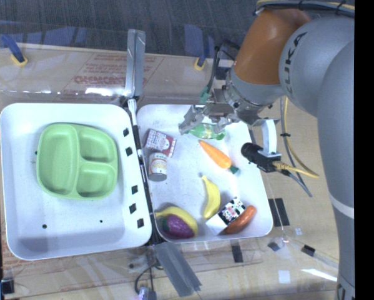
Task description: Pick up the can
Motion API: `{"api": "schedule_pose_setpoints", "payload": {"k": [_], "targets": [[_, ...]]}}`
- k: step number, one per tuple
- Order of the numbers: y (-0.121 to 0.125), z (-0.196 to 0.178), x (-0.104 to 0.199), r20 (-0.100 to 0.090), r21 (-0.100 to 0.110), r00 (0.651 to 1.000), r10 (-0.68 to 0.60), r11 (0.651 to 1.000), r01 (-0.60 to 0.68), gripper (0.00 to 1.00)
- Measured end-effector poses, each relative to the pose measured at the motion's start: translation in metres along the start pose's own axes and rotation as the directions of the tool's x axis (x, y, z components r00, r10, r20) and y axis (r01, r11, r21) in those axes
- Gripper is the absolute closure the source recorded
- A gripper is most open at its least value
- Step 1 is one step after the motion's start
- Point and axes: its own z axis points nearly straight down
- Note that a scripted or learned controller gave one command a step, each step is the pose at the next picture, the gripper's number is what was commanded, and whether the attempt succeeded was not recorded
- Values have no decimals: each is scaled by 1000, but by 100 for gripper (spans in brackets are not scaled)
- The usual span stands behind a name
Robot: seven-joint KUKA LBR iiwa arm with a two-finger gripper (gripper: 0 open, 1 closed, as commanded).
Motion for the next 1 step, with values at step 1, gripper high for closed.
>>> {"api": "schedule_pose_setpoints", "payload": {"k": [1], "targets": [[-72,30,-48,1,-1,1000,-30,1000,30,0]]}}
